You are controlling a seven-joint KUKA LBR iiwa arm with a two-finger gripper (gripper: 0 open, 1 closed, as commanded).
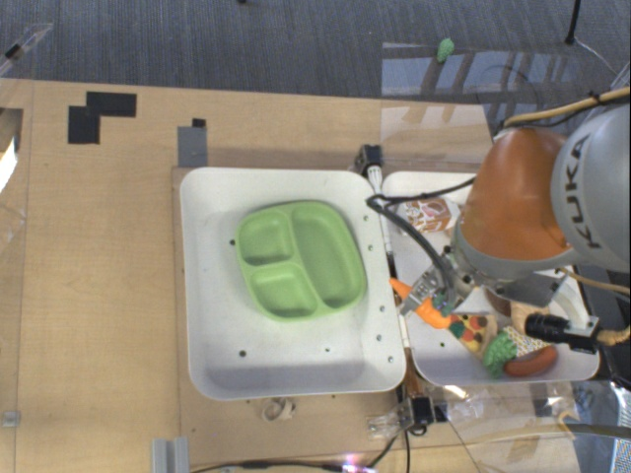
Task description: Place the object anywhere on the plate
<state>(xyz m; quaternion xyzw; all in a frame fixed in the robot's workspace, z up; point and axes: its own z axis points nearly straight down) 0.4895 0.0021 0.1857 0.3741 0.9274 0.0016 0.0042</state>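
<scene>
A wooden counter (89,294) carries two shallow white bins, the left bin (212,294) beside the right bin (434,363). Black tape patches (99,114) and a grey block (193,146) sit near the counter's far edge. Beyond it lies grey carpet (197,18) with a small green thing (446,48) on it.

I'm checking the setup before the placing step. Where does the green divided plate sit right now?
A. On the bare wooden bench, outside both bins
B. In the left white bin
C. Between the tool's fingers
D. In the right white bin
B: the green divided plate lies flat inside the left white bin, apart from the toy items in the right white bin.
</scene>
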